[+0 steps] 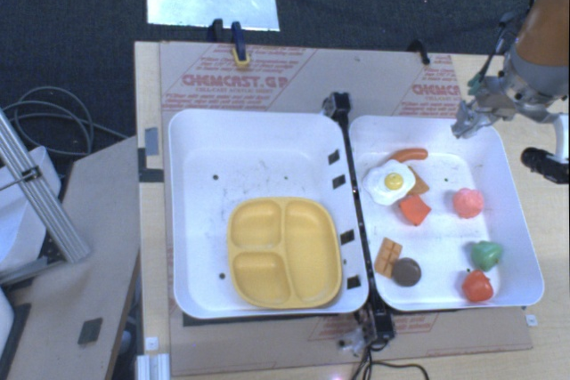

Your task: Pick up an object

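Toy food pieces scattered across the right bin (521,218), none lifted: fried egg (391,183) near the bin's left wall, overlapping a tan toast slice (418,185); sausage (409,155) just above the egg; orange-red cube (414,210) just below it; pink piece (468,203) further right; waffle-like brown bar (387,256) touching a dark brown disc (407,271) in the lower left; green piece (486,254) and red piece (477,286) close together at the lower right corner.

Gripper (465,124) poised over the far right edge of that bin, well apart from every piece; nothing seen between its tips; apart or together — cannot tell, too small and blurred to judge.

Arm (543,40) entering from the upper right, orange band above the wrist, grey wrist tilted down and leftward toward the bin's far rim.

Left bin (205,147) alongside, touching the right one along the middle; yellow divided plate (285,251) lying flat in its near half, three compartments up.
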You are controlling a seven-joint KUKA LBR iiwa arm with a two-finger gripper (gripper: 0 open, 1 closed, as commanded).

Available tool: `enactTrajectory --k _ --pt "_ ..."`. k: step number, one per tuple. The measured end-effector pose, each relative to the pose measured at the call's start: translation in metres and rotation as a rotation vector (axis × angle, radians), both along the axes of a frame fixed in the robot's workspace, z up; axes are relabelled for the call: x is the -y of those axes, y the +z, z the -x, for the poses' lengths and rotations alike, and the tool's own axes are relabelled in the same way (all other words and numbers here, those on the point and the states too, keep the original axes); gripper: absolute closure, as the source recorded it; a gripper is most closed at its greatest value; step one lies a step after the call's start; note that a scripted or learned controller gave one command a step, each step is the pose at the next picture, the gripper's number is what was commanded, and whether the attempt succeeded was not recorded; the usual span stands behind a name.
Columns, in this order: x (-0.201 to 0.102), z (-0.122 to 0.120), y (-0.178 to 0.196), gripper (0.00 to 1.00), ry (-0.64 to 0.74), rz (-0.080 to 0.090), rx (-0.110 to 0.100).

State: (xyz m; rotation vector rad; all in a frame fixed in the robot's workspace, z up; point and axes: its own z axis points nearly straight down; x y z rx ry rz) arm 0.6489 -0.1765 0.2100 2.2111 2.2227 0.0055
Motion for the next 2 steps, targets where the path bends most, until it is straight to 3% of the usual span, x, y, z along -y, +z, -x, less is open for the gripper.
enactTrajectory --k 1,2 --pt "0.033 0.044 0.006 1.00 -0.008 0.000 -0.007" --pt "0.030 0.044 0.023 1.00 -0.004 -0.001 -0.002"
